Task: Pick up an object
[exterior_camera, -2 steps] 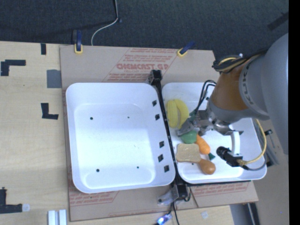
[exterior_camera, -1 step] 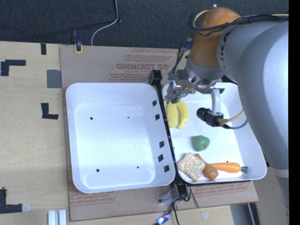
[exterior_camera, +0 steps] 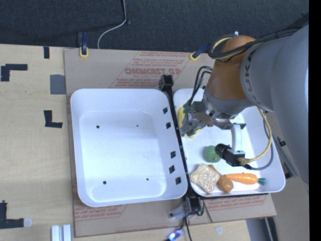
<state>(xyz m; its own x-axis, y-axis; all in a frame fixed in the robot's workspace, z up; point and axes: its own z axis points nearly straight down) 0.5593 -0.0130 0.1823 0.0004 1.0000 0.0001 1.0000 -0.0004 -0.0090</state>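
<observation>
nearest, right white bin (exterior_camera: 277,184) holds tan bread slice (exterior_camera: 205,178), orange carrot (exterior_camera: 242,178) lying lengthwise left-right with its green end right, green ball (exterior_camera: 212,153); gripper (exterior_camera: 192,122) low over its left side.

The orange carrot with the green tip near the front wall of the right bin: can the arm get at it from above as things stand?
Probably yes. The orange carrot with the green tip lies open from above, with nothing on it. The tool is further back in the right white bin. The tan bread slice lies apart from the carrot.
</observation>
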